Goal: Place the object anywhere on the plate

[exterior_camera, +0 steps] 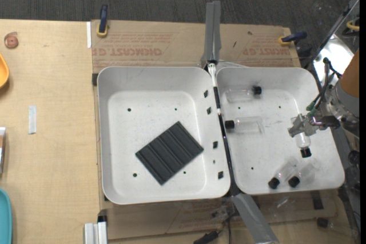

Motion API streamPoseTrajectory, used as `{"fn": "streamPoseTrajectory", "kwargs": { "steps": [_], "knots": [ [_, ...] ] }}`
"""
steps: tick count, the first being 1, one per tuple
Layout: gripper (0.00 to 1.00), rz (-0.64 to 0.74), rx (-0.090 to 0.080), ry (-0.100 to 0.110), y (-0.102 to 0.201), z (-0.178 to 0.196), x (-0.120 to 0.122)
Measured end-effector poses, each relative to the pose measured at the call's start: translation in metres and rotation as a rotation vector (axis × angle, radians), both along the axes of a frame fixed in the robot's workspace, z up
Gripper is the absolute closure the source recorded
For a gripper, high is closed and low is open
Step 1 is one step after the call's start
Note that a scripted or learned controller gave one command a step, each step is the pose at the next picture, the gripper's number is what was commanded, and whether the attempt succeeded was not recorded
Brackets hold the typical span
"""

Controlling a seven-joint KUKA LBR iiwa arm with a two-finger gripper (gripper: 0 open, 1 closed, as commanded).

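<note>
The gripper (pixel 303 131) hangs over the right bin (pixel 320 88), and a clear vial with a black cap (pixel 304 147) appears to sit between its fingers, cap downward; the fingers look closed narrowly on it, though the detail is small. The dark ribbed plate (pixel 169 152) lies flat in the left bin (pixel 108 123), well apart. 4 more clear vials rest in the right bin. The vial is likely light, rigid and slick, so a mid-body grip across its width seems safest.
</note>
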State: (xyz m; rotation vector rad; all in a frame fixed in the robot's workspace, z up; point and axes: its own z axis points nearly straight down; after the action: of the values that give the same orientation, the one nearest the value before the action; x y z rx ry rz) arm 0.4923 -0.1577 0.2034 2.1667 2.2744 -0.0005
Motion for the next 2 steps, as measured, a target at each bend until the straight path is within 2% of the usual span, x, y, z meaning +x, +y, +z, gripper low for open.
{"fn": "streamPoseTrajectory", "kwargs": {
  "steps": [1, 2],
  "knots": [
    [1.0, 0.212, -0.001, 0.001, 0.059, -0.003, 0.089],
    [1.0, 0.047, 0.0, 0.004, 0.115, 0.013, 0.063]
  ]
}}
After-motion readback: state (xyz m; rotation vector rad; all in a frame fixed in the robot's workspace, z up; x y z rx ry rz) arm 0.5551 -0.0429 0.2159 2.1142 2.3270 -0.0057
